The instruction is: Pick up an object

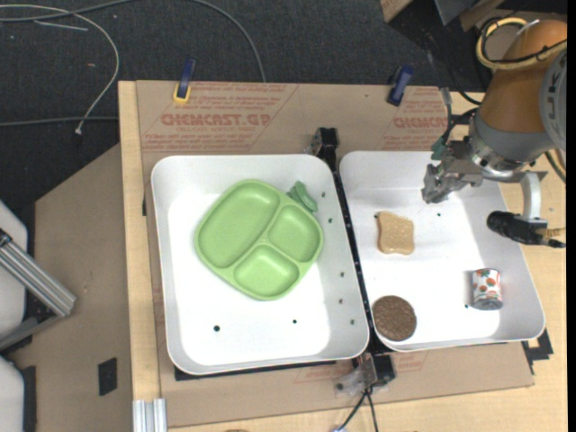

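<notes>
In the right bin [504,329] lie a tan slice of toast [395,233], a round brown patty [394,317] near the front edge, and a small white can with red dots [486,289] on its side at the right. My gripper [436,190] hangs over the bin's back part, above and to the right of the toast, apart from it. Nothing shows between its fingers. The left bin [180,277] holds a green divided plate [259,238] with a small dark green piece [304,196] at its back right rim.
Both bins rest on a cardboard sheet [144,241] held by blue clamps [186,78] at the back. A black clip [325,141] sits between the bins at the back. Cables trail over the dark floor behind.
</notes>
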